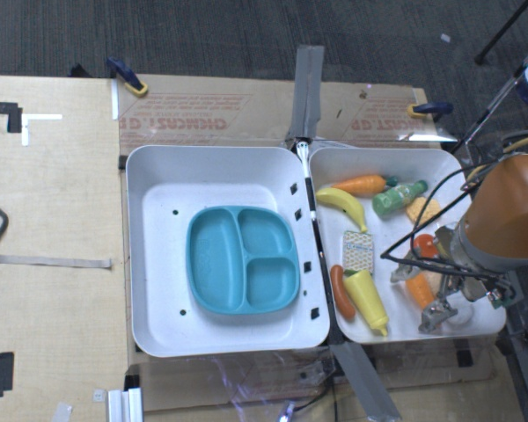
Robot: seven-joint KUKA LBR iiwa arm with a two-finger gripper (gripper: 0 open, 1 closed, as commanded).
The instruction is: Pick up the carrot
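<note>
The carrot [359, 184], orange with a green stub, lies at the back of the right bin [326, 158], just behind a banana [343, 204]. My gripper [442, 311] hangs low over the front right corner of that bin, well in front of and to the right of the carrot. A short orange piece [418, 290] lies just left of the gripper. The grey arm with its orange band [506, 207] covers the bin's right side.
The right bin also holds a green bottle [398, 197], a red tomato [425, 244], a yellow squeeze bottle [368, 299], a red sausage [341, 290] and a patterned card [358, 253]. A teal divided plate [244, 259] sits in the left bin [150, 236]. Black cables [422, 222] cross the right bin.
</note>
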